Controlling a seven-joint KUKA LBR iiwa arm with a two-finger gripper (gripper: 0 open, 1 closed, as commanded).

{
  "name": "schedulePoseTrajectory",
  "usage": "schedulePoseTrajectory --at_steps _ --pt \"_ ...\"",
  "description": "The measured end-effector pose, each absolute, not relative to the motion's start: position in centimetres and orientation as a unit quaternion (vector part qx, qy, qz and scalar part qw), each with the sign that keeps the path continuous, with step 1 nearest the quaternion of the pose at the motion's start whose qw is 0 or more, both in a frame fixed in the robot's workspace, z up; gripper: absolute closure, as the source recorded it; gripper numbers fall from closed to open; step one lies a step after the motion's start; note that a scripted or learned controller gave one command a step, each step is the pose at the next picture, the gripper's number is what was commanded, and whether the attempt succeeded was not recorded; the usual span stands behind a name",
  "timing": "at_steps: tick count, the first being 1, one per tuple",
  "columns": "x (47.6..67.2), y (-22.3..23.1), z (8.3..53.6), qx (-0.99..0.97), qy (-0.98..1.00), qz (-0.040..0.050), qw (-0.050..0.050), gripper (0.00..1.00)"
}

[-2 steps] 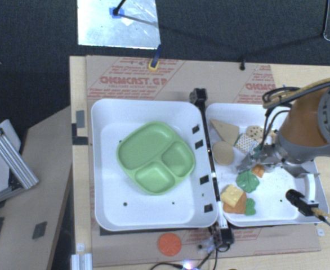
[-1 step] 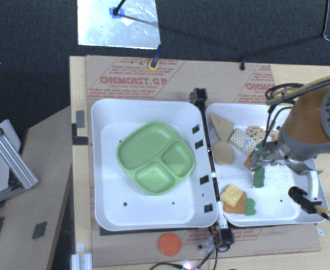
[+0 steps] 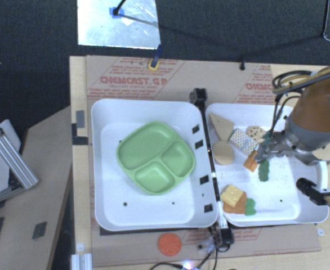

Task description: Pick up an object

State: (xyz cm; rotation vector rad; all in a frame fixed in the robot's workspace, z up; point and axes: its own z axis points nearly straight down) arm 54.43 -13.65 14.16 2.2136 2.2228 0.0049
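Where the end effector [image 3: 264, 153] hangs, an orange block [image 3: 251, 162] lies tilted.

In the right bin [image 3: 308, 207], an orange block [image 3: 250, 162] and a green piece [image 3: 263, 171] lay side by side, a checkered block [image 3: 242, 142] near them.

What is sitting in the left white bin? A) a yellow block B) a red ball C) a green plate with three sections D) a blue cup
C: the green plate with three sections lies in the middle of the left bin.
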Motion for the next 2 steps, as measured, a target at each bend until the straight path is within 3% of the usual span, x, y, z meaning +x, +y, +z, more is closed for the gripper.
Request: schedulePoseTrajectory --at_steps 2 --pt "55.4 -12.9 22.7 0.705 0.709 0.0014 0.002 1.0"
